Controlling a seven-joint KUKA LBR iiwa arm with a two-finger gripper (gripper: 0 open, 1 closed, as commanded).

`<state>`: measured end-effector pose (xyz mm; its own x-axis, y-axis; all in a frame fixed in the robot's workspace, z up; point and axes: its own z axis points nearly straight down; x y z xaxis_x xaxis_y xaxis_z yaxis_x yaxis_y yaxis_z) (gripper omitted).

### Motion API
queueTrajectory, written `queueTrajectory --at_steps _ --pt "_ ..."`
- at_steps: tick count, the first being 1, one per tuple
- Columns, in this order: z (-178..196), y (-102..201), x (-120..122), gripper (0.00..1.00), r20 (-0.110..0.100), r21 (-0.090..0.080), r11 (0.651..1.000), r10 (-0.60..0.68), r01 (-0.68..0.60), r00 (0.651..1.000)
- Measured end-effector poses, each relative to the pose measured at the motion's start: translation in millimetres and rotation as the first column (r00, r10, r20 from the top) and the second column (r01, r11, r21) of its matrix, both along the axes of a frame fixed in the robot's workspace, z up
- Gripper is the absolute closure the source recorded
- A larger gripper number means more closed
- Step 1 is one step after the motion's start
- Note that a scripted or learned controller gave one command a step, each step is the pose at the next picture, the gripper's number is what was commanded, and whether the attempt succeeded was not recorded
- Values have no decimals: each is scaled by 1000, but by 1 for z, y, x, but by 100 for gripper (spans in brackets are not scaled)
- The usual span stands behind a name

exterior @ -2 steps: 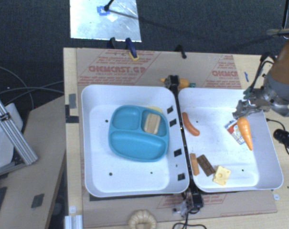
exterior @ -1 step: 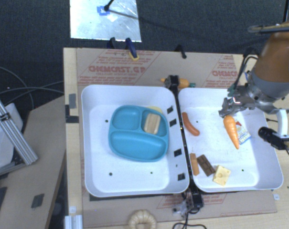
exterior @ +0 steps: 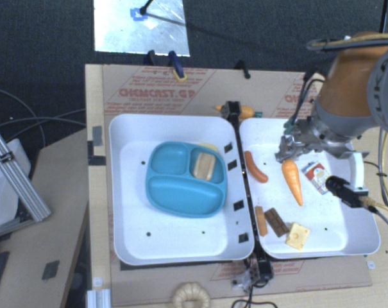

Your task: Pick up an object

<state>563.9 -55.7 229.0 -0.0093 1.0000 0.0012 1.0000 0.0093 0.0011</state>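
Arm (exterior: 354, 88) comes in from the right, grey with an orange band, its wrist hanging over the upper part of the right bin (exterior: 363, 236). All positions below are relative to the right bin.

Left bin (exterior: 126, 191) sits flush against its left wall. It holds a blue divided plate (exterior: 181, 188) with a tan bread-like block (exterior: 204, 166) in the plate's upper right compartment.

Gripper (exterior: 287, 150) is low over the right bin's upper middle, just above the thick end of the carrot (exterior: 292, 179). Can't tell from this angle whether the jaws are parted or closed, and nothing is visibly between them.

Inside the right bin:
- carrot: centre, tip pointing toward the lower right.
- hot dog (exterior: 255, 167): left of centre, near the left wall, beside the carrot but apart from it.
- red and white packet (exterior: 316, 176): right of centre, just beside the carrot.
- chocolate bar (exterior: 276, 222): lower left area.
- thin orange stick (exterior: 261, 221): lower left, just beside the chocolate bar on the wall side.
- cheese wedge (exterior: 297, 236): lower middle, just right of the chocolate bar.
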Motion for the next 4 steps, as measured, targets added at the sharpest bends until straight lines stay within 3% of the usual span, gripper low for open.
queueTrajectory --at_steps 2,3,4 --pt "6 96 6 100 1 0 1000 -1 1 1000" --pt "5 138 -2 100 0 0 1000 -1 1 1000" --pt "-9 134 10 100 -1 -2 1000 -7 7 1000"
